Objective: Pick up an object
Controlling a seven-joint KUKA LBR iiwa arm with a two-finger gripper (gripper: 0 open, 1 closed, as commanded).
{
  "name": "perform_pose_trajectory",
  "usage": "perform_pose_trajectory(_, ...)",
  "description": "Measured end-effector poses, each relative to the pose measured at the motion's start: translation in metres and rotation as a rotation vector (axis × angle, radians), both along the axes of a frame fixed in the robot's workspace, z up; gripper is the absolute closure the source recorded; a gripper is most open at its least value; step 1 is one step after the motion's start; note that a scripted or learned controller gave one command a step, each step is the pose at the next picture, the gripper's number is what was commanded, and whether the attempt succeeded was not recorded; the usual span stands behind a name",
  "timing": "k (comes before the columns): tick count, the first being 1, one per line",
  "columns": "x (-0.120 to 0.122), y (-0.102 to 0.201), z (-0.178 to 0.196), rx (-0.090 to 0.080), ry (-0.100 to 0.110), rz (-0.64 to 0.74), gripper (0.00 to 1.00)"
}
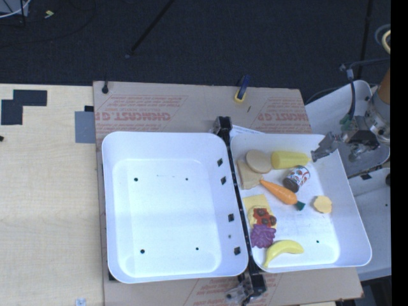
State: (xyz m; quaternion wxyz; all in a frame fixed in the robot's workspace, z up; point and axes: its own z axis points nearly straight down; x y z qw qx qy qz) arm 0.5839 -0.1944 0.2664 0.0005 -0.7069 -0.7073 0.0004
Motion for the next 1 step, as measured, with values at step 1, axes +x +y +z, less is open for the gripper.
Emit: perform_pose_trajectory(1, 0.0367, 0.0433, -0.1475, -0.006, -0.017, 0.0, 0.0)
